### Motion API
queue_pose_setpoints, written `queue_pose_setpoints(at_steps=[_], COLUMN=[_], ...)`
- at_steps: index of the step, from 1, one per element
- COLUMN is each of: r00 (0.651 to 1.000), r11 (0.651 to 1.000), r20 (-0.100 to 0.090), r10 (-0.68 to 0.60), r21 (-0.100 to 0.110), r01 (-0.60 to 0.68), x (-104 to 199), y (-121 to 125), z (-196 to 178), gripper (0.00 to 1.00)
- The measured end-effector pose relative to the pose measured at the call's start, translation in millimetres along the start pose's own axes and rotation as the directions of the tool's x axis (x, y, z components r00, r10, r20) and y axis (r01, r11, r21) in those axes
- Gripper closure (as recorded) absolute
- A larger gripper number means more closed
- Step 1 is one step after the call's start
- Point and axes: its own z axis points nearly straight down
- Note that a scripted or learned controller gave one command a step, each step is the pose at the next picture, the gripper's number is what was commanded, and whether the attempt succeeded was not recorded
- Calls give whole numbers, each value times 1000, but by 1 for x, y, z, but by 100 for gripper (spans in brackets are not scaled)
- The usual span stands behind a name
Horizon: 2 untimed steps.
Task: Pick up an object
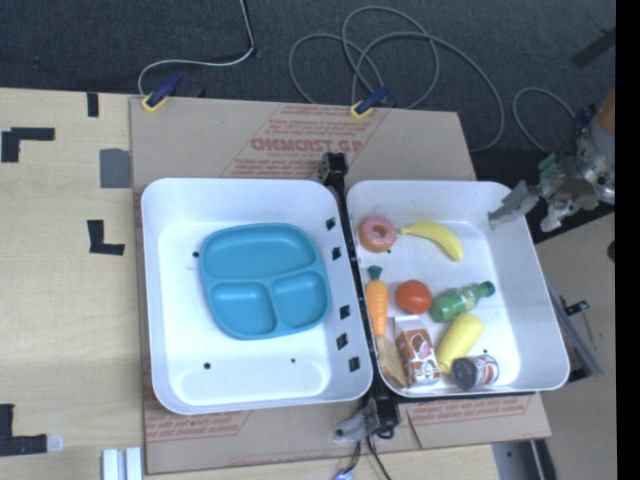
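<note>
The right bin [520, 268] holds several objects: a pink donut [377, 233], a banana [435, 238], a carrot [376, 306], a red tomato [413, 296], a green bottle [462, 299], a yellow fruit [458, 338], a brown snack box [415, 353] and a dark can [475, 371]. My gripper [515, 205] hangs at the bin's upper right corner, over its rim and apart from all of the objects. Nothing is seen held in it.
The left bin [170, 268] holds a blue divided tray [265, 278]. Both bins rest on a cardboard sheet [300, 138] on the wooden bench. Cables loop on the dark floor [400, 48] behind, and black clips line the wall between the bins.
</note>
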Motion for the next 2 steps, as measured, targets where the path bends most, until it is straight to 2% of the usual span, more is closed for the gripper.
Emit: queue_pose_setpoints(at_steps=[1,2], r00=[1000,1000], r11=[1000,1000], r20=[-2,2], r10=[-2,0], r21=[4,-2], r01=[2,0], x=[60,16], y=[90,91], z=[160,85], gripper=[0,0])
